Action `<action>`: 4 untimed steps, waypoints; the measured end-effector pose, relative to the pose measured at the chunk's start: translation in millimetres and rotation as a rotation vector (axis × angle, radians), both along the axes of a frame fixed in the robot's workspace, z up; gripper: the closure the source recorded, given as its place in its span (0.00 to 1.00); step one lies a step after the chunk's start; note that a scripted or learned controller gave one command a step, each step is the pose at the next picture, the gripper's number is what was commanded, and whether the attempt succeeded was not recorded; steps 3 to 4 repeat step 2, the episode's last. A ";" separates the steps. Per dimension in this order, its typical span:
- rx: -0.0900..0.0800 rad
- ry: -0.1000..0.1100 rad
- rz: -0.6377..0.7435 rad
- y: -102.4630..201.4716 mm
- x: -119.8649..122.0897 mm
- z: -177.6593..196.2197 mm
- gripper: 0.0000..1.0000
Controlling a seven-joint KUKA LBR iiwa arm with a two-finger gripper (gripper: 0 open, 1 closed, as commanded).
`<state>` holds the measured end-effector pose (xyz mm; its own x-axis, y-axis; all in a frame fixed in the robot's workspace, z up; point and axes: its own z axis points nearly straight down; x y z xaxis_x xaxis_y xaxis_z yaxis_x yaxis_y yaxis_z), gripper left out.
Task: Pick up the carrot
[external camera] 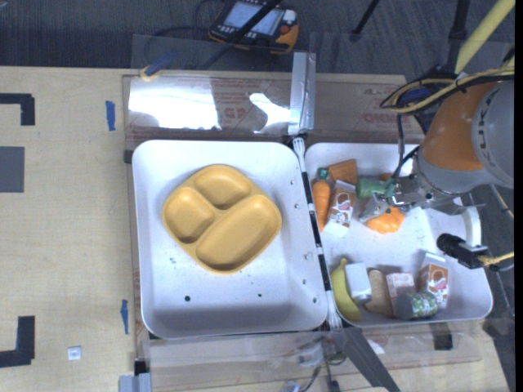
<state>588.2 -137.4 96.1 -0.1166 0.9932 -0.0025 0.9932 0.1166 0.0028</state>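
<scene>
Left half of frame: the left bin (155, 300) sits w/ a yellow divided plate (221, 216) at its center, three compartments, lying flat. Behind it, along the top, a clear plastic sheet (204, 104) glares w/ reflected light, and a handheld controller (252, 23) lies on the dark floor at upper center.

Center-right: the right bin (470, 313) touches the left one along a shared edge. The carrot (321, 202) lies at the right bin's upper-left corner, just beside that edge, long axis roughly top-to-bottom, green stub toward the top. Touching its right side is a small carton (341, 206), w/ an orange-brown box (343, 171) just above.

My gripper (387, 194) is in the upper middle of the right bin, near the carrot but apart from it (the carton sits between us). Beside the tips is a green piece (369, 187), and an orange round fruit (386, 220) lies directly under them. Can't tell whether my fingers are spread or pressed together; too cluttered there.

My arm comes in from the right edge, orange band (453, 141) at upper right, wrist angled down and leftward into the bin.

Bottom of right bin: a banana (343, 296) at lower left, then a white block (358, 280), a tan piece (377, 291), a pinkish box (400, 286), a green can (422, 305) and another carton (435, 276), packed close together.
</scene>
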 end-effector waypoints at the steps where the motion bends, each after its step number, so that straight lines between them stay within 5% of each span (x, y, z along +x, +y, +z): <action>1: 0.001 0.004 -0.176 66.8 73.3 88.2 1.00; 2: 0.001 0.003 -0.494 130.8 77.6 90.7 1.00; 4: 0.001 0.003 -0.494 130.8 77.6 90.7 1.00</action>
